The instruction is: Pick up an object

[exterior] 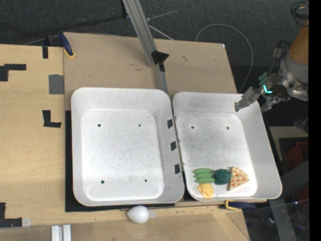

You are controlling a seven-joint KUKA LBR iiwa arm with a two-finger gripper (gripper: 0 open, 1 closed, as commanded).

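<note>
Several small toy foods lie together at the near edge of the right bin [251, 134]: a green pea pod [203, 174], a dark green broccoli piece [221, 175], a yellow piece [205, 189] and a pizza slice [237, 177]. My gripper [255, 102] hangs over the far right corner of that bin, well away from the foods. Its fingers are spread open with nothing between them. The grey wrist with its orange band reaches in from the right edge.
The left bin [80, 134] sits beside the right one. A white egg [138, 214] rests on the bench just in front of the left bin. A slanted metal bar [145, 31] runs down to the bins' far edge.
</note>
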